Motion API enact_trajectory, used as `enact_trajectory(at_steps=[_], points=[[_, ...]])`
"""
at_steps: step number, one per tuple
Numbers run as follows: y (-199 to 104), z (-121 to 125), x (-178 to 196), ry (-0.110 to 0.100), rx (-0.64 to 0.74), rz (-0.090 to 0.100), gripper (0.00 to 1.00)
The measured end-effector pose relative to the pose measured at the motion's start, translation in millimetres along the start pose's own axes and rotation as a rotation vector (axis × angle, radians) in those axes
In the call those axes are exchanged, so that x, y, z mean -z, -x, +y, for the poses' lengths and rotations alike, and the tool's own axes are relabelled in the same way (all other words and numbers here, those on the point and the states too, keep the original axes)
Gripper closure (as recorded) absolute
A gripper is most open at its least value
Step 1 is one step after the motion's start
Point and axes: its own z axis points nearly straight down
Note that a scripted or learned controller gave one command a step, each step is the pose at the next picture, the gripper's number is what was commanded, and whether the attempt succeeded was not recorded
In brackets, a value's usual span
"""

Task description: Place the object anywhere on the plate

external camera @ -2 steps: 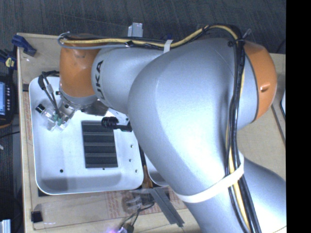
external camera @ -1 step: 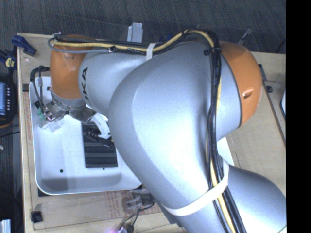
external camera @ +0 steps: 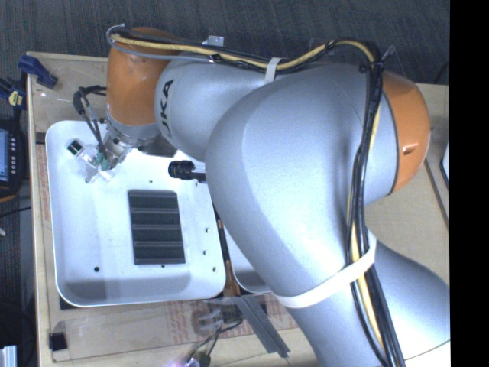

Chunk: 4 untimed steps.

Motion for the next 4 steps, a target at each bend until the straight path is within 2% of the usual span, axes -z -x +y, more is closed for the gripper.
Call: enact_trajectory(at_steps=[1,2,3,4], points=[[-73.0,4.6,-1.0,-0.008,-0.297,0.000,1.00],[-34.4,29.2,-4.4,-0.030,-0.480,0.014,1.00],[-27.2,29.9,-1.6,-0.011,-0.485,-0.001,0.00],[-78.0,-11.6,-0.1,-0.010,-0.389,-0.005,0.00]])
